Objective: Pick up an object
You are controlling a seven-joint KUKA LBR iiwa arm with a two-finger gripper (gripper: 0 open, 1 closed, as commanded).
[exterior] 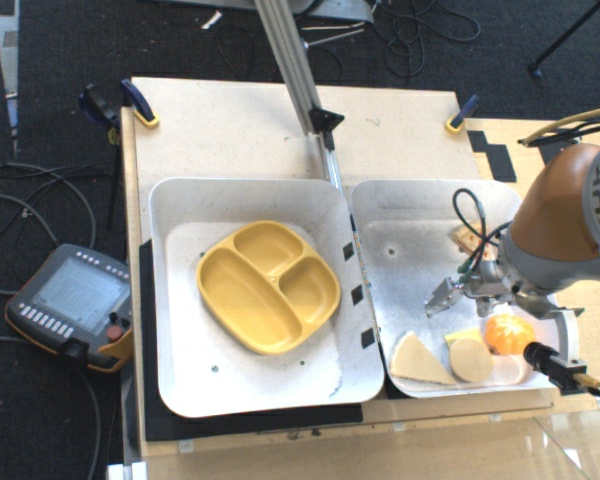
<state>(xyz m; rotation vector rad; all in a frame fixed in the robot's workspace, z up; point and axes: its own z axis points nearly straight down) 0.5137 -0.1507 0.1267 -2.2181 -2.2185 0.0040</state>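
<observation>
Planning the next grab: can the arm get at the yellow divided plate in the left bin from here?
Probably yes. The yellow plate lies alone and uncovered in the left bin; the gripper is over the right bin.

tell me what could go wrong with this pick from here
The orange ball, pale wedge and round slice sit crowded in the right bin's near corner, so a grasp could knock neighbours or hit the wall. The gripper sits low beside them; the ball might roll if nudged.
</observation>
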